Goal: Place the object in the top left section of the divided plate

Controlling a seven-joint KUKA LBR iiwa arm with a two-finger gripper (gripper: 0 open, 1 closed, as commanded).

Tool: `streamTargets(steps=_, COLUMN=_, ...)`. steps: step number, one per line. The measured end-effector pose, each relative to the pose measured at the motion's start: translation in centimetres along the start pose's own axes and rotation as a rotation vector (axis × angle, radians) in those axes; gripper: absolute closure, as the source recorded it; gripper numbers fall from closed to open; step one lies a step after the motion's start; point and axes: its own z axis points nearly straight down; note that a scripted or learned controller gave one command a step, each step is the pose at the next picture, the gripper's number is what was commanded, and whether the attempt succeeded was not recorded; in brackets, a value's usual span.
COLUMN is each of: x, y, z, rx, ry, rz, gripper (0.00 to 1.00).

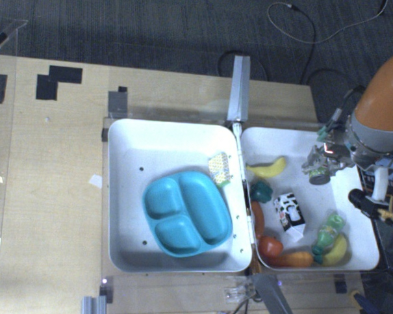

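The arm (pixel 381 96) is reaching in from the right of the frame, its orange band sitting at the upper right, and the gripper (pixel 321 166) is hanging over the upper part of the right bin (pixel 367 261). Whether it is gripping anything cannot be told from this angle: the tool is showing as a small grey cluster with nothing clearly lying in it.

The blue divided plate (pixel 189 212) is lying in the lower middle of the left bin (pixel 127 182), turned at a slant. All three of its sections are showing bare blue, so nothing is resting in the top left section yet. A small pale yellow netted item (pixel 219 168) is lying just beside the plate's upper right edge, against the wall shared by the two bins.

The candidate objects are sitting in the right bin: a yellow banana (pixel 269 167) near the upper left of that bin, a teal piece (pixel 261 190) below it, a black-and-white carton (pixel 290 212) in the middle, a red tomato (pixel 270 246) and an orange carrot (pixel 295 258) along the lower edge, and a green and yellow cluster (pixel 329 240) at the lower right.

Judgement: the task is standing at its opening stage. No pick is confirmed, and the carry across to the left bin and the release over the plate are both remaining
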Motion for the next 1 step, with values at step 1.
streamTargets(steps=1, x=6.20, y=-10.49, z=2.02, rx=0.002, ry=0.002, rz=-0.056, gripper=1.00)
